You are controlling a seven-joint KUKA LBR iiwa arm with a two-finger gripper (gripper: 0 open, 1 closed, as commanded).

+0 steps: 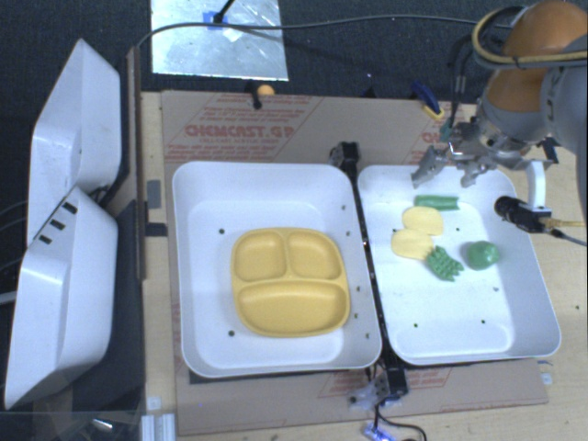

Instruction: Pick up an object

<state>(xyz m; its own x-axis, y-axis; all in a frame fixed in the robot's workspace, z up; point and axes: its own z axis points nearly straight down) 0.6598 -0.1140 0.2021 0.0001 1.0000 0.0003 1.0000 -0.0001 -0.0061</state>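
Glossy yellow plastic tray (290, 281)

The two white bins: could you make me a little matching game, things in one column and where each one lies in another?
Things:
1. yellow divided plate
2. green stick
3. round green piece
4. gripper

Places:
A. right bin, nearest its right wall
B. above the right bin's far edge
C. middle of the left bin
D. right bin, just beyond the two yellow pieces

Pairs: 1-C, 2-D, 3-A, 4-B
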